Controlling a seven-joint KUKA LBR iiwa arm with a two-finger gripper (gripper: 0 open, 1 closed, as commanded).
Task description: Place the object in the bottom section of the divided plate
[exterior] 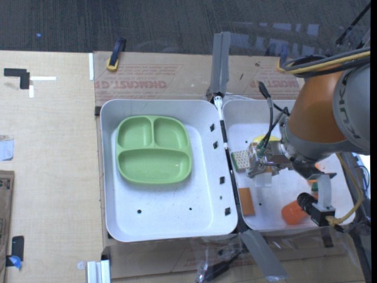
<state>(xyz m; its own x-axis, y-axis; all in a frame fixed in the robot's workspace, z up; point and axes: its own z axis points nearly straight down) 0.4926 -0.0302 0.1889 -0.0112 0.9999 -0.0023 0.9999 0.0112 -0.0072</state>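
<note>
The claw hangs low in the right bin; whether it grips anything, I cannot tell. The green plate lies in the left bin, toward its far-left corner.

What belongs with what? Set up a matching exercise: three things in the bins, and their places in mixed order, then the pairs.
Things:
1. green divided plate
2. brown block
3. orange object

Places:
A. right bin, near its front edge, below the arm
B. left bin, toward its back
C. right bin, by the wall it shares with the left bin

Pairs: 1-B, 2-C, 3-A
</note>
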